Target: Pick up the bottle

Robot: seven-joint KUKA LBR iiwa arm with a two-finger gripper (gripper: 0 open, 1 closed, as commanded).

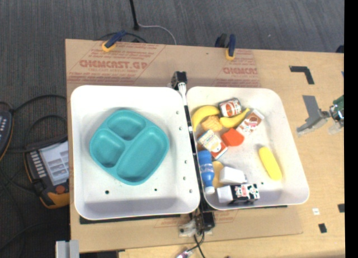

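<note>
The bottle point(206, 168) lies in the right bin point(291, 156), hard against that bin's left wall and toward its near end, its blue cap end pointing away from the camera and its pale body running toward the near rim, so the long axis runs roughly near to far along the wall. Just to its right sit a white box point(232, 175) and a black-and-white carton point(244, 193); a small printed packet point(211, 142) and an orange-red piece point(233, 137) crowd its far end, with a banana point(208, 112) beyond them. A yellow corn-like toy point(269, 162) lies apart, further right in the same bin. The tool point(320, 116) hovers at the right edge of the scene, outside the bin and over the bare counter point(324, 195), and whether it is wide or narrow I cannot tell from this angle. The bottle is well apart from it, to the left and nearer the camera, across the full width of the right bin. The left bin point(84, 195) holds a teal divided plate point(130, 145). My judgement is that the grasp should close across the bottle's short width, and the wall on one side leaves little room.
</note>
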